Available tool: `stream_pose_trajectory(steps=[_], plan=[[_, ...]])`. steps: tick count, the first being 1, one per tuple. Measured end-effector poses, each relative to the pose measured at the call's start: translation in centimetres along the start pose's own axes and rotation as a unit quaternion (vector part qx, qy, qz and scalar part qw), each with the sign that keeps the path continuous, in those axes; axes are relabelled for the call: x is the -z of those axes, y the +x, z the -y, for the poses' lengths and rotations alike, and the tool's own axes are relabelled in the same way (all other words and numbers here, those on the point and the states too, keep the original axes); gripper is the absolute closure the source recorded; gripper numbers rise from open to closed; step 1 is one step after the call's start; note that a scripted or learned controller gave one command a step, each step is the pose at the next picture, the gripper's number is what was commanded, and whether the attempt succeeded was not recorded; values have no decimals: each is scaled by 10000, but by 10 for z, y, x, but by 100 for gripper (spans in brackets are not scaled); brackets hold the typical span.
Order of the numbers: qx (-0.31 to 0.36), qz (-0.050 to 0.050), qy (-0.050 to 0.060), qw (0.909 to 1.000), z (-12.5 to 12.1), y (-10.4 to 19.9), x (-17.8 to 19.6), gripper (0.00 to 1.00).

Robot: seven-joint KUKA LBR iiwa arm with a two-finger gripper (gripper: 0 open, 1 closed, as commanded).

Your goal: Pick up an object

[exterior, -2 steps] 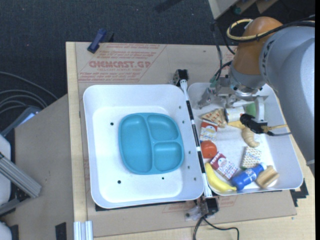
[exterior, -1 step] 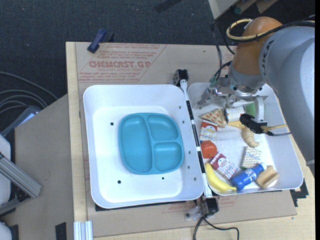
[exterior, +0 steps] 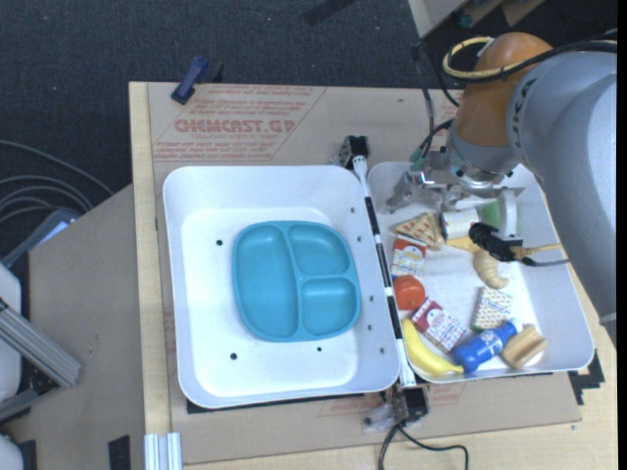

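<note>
Several light snacks fill the right bin [exterior: 573, 306]; I'd pinch the soft banana [exterior: 427, 352] mid-length, though my tool [exterior: 446, 196] hides its grip state.

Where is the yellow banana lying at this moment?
The yellow banana lies in the right white bin, at its near left corner beside the divider, just below a red-and-white packet and left of a blue bottle.

Grey arm [exterior: 573, 135] with orange band [exterior: 500, 86] and yellow cable [exterior: 460, 57].
</note>
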State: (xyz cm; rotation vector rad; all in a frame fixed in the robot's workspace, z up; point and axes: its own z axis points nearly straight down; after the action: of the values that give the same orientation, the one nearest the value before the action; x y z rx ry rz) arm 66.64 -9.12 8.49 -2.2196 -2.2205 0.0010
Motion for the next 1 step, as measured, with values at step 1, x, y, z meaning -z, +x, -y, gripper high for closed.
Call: stream_pose_trajectory(steps=[1], plan=[[-1, 0, -1, 10000, 0, 0, 0, 0]])
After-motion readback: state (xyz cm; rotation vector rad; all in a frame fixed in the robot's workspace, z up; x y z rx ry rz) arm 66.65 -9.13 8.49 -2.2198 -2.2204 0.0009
